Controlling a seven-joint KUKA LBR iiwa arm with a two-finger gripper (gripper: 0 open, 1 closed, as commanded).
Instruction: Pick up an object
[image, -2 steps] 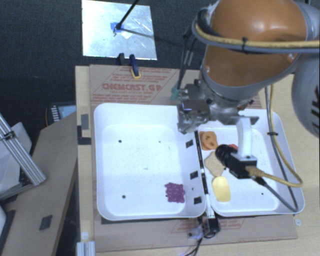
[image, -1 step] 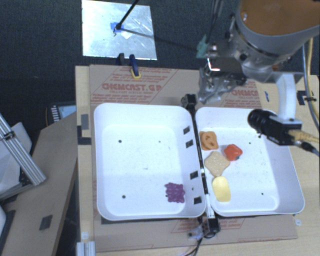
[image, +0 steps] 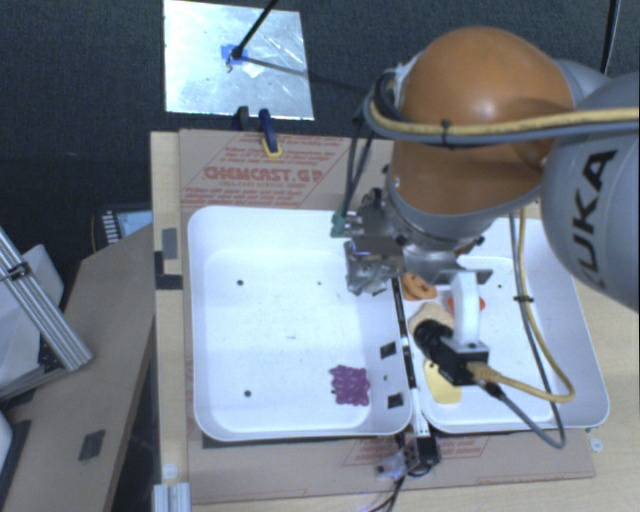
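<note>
My gripper hangs under the big orange-banded wrist, low over the right rim of the left bin, close to the divider between the two bins. A purple bunch-shaped object lies in the left bin near its front right corner, well in front of the gripper. In the right bin, an orange round object sits just right of the gripper, partly hidden by the wrist. A yellow object lies near the right bin's front left corner. Nothing visible sits between the gripper's tips.
The arm covers most of the right bin's back half. A small red-orange piece peeks out beside the wrist bracket. Cardboard lies under the bins, and a shiny sheet sits behind them. A metal frame stands at the left.
</note>
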